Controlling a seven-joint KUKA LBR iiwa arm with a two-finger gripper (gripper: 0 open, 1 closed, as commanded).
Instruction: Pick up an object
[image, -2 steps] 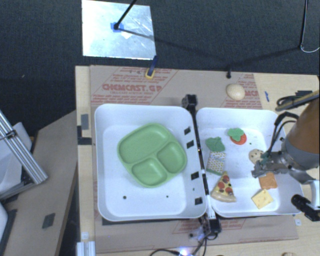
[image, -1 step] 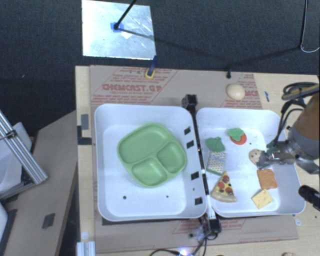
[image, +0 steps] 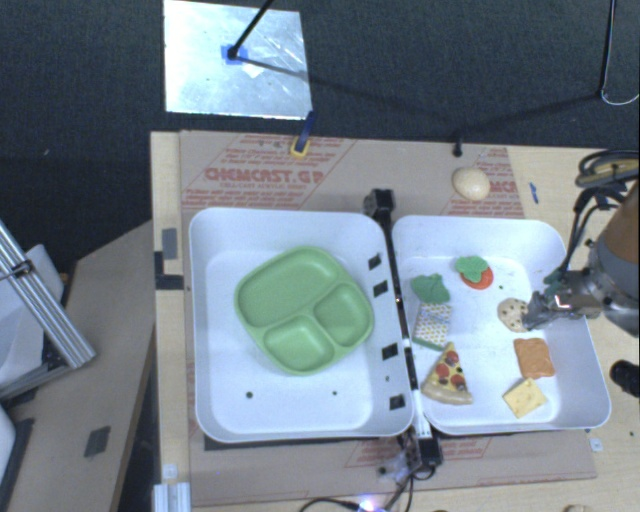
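Observation:
The right bin holds several toy foods: a green leafy piece, a tomato with a green top, a patterned wedge, a pizza slice, a chocolate chip cookie, an orange cracker and a yellow cheese square. My gripper reaches in from the right, low over the bin and just right of the cookie, touching or nearly touching its edge. Nothing shows between the fingers.
The left bin carries a green divided plate. A black divider runs between the bins. A beige egg-shaped object lies on the cardboard behind the right bin. A silvery sheet lies far back.

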